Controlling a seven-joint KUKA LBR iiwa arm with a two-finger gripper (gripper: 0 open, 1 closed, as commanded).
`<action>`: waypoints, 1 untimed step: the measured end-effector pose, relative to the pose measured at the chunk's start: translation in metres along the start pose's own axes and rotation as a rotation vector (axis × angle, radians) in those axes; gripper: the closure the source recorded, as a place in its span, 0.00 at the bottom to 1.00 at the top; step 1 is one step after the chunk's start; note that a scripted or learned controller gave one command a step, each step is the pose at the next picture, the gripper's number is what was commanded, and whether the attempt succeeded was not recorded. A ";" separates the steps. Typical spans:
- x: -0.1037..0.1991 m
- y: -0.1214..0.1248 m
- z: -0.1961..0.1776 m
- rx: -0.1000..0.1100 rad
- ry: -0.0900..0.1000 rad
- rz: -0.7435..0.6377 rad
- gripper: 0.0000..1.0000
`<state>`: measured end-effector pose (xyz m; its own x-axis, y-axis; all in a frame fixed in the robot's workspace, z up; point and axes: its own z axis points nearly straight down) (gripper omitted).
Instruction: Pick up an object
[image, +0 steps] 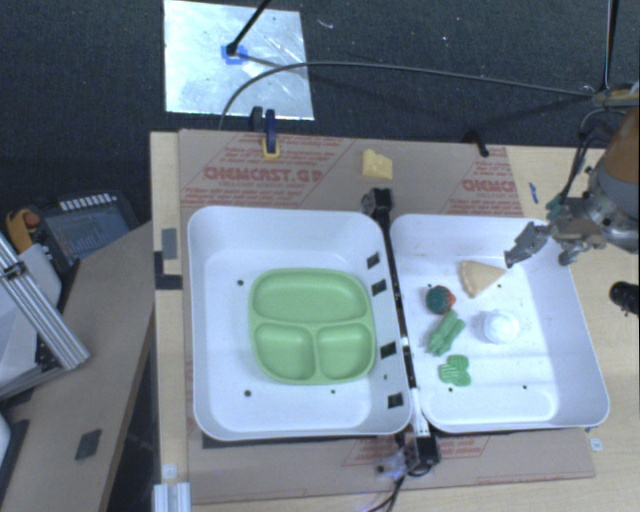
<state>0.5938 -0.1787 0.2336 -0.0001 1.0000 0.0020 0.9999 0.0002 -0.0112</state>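
The right bin (560, 400) holds a tan wedge (480, 275), a small dark red and green ball (440, 298), a green pickle-like piece (446, 332), a small green leafy piece (455, 370) and a white rounded object (498, 326). My gripper (545, 250) hovers over the bin's upper right part, just right of the tan wedge and above it. Its fingers stand open with nothing between them.
A green divided plate (308, 325) lies in the left bin (215, 250). A yellow block (377, 164) rests on the cardboard behind the bins. A blue and yellow clamp (268, 130) sits at the bench's back edge, and cables run across the back.
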 end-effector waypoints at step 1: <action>0.001 0.002 -0.008 -0.012 -0.002 -0.003 0.00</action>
<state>0.5963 -0.1779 0.2411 -0.0033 1.0000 -0.0004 1.0000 0.0033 0.0013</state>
